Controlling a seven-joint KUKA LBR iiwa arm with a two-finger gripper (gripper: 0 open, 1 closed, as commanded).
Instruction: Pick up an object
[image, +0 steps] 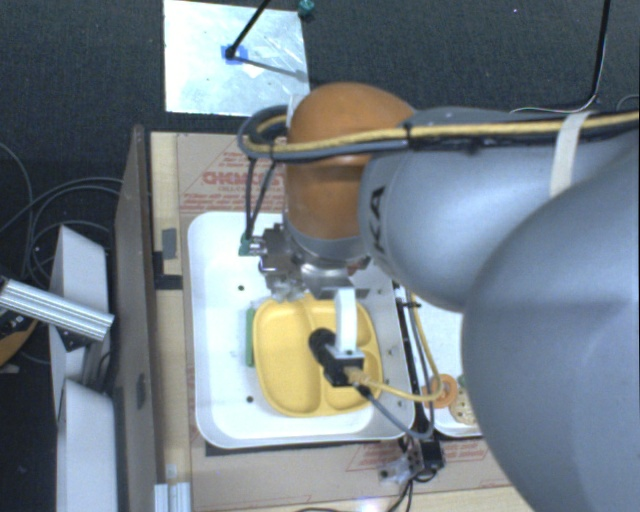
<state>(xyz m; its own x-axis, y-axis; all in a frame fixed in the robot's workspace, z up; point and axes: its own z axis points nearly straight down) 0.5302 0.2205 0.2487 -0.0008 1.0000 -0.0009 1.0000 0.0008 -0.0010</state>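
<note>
Jaws are hidden beneath the grey wrist (322, 243), so I cannot tell their opening or hold; the yellow two-compartment plastic tray (288, 368) lies flat directly under them, mid shallow white bin (214, 300).

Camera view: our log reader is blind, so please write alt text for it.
The grey arm hangs over the left white bin, its wrist above a yellow divided tray lying inside. A thin green item lies against the tray's left edge.
</note>
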